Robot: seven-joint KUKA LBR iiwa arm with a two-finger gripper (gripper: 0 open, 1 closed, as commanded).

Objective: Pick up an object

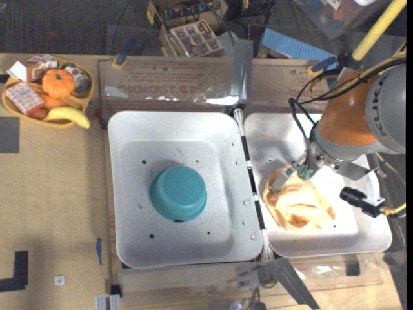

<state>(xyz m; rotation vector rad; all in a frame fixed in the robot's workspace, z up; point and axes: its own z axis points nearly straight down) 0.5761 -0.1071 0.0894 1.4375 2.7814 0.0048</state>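
Observation:
A crumpled tan and orange cloth-like object [299, 203] lies in the right bin [321, 237], toward its left front. My gripper [303, 170] is low over the cloth's upper edge, reaching in from the right below the orange band of the arm [345, 129]. The gripper's tips touch or nearly touch the cloth. A teal bowl [179, 193] rests upside down near the middle of the left bin [129, 141].
A basket of toy food with a banana [46, 90] stands at the far left on the bench. Boxes and clutter lie behind the bins. Cables [303, 118] hang beside the arm, and a black fitting [356, 197] sits at the right bin's right side.

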